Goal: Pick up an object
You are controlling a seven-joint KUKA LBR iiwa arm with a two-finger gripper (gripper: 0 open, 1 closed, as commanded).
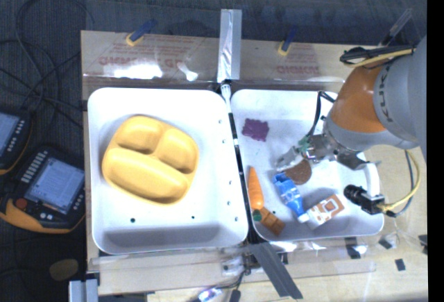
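Note:
My gripper (297, 155) is low inside the right bin (277, 107), near its middle, with the grey and orange arm (361, 110) reaching in from the right. A brown disc (300, 172) lies just below the gripper, touching or nearly touching it. Below that is a blue bottle (290, 195). An orange carrot (255, 188) lies along the bin's left wall. A purple piece (255, 129) sits up and to the left of the gripper. A white and orange carton (325, 210) and a brown block (272, 223) lie near the front edge.
The left bin (111, 103) holds a large yellow bread-shaped object (149, 157). A black cable end (362, 198) hangs over the right bin's right side. A handheld controller (41, 186) lies left of the bench.

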